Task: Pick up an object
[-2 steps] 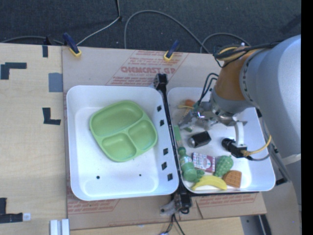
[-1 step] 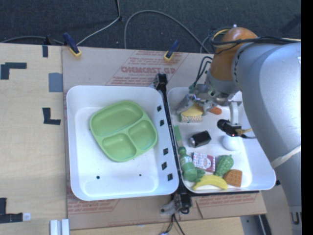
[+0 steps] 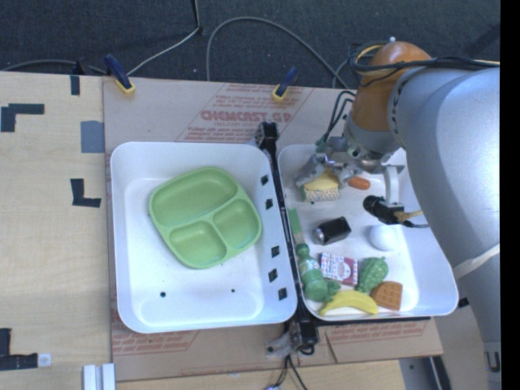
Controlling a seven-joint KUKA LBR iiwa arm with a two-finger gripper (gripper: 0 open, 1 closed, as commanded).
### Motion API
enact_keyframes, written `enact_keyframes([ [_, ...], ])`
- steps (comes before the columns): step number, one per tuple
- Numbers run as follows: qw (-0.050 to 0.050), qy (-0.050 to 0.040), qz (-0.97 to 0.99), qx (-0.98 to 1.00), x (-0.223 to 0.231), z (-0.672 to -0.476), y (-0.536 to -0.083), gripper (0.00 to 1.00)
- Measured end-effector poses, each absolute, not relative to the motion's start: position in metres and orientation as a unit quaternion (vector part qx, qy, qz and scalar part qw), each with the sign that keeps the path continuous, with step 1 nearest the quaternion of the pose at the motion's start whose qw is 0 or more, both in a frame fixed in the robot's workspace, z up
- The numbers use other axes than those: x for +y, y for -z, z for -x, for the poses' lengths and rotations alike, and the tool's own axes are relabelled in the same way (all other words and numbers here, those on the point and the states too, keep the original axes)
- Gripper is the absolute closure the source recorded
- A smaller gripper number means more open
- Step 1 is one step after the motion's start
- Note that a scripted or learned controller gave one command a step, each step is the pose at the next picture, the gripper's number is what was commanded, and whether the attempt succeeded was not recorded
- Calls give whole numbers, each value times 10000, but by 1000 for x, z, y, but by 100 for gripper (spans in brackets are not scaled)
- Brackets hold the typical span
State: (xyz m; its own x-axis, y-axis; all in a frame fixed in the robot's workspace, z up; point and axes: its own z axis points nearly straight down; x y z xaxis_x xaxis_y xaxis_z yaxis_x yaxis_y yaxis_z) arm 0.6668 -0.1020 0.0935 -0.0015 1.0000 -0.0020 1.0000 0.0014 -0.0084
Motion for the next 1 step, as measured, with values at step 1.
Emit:
enact_keyframes([
  [1, 0, 0, 7062, -7080, -45, -651, -184, 100],
])
